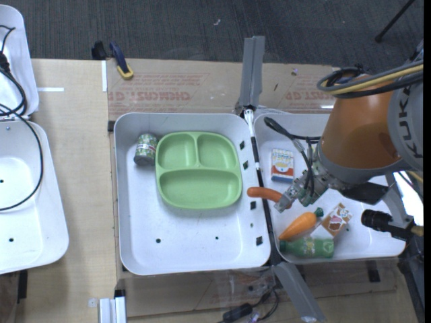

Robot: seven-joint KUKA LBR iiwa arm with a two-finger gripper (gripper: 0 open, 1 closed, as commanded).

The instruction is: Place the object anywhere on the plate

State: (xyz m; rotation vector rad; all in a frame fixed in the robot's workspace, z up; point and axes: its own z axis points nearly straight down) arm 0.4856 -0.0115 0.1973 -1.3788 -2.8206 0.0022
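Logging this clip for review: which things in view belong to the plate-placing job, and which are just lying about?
Belong to the job:
green plate in the left bin
gripper over the right bin
small orange item by the gripper, apparently the object being moved

Lying about:
carrot
green packet
small can beside the plate
white-and-blue carton
small box
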